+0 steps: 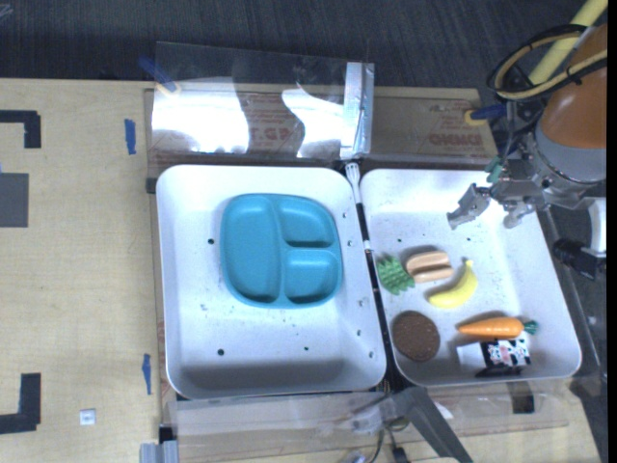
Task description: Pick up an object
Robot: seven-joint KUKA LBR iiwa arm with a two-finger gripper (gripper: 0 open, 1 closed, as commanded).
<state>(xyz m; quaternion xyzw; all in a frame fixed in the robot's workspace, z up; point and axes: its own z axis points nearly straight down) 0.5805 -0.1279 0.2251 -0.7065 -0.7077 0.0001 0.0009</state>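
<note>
both bins (183, 355) white with dark specks. blue divided plate (281, 249). yellow banana (455, 287); orange carrot (490, 329) with green tip; brown round cookie (415, 336); green leafy piece (393, 275); tan-and-pink item (428, 262), possibly a hot dog; black-and-white patterned carton (505, 354).

You've got two bins (183, 355) in smooth white plastic, speckled. The blue tray (280, 249) looks matt plastic. The banana (455, 287), carrot (490, 329) and hot dog (428, 264) read as glossy toy plastic. The bench (77, 278) is pale matt wood. The clear sheet (251, 104) is shiny.
</note>
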